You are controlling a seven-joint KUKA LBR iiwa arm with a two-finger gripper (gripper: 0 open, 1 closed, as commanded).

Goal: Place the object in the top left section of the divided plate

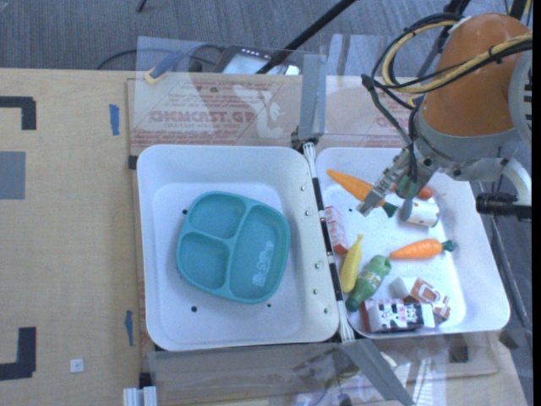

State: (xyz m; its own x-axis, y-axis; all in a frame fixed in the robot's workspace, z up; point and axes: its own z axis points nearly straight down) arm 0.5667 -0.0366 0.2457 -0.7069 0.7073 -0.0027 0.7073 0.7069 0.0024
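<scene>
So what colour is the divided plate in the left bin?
Teal blue: the divided plate shows plainly in the camera view.

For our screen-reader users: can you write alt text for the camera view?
The arm's end effector hovers over the right bin of toy food, by an orange carrot. A teal divided plate lies in the left bin.

Two white bins, left [161, 184] and right [482, 311], sit side by side on a wooden counter [59, 227]. Blue tape [114, 118] marks the counter, a clear printed panel [211, 112] stands behind, and tripod legs [338, 11] cross grey carpet [68, 15].
</scene>
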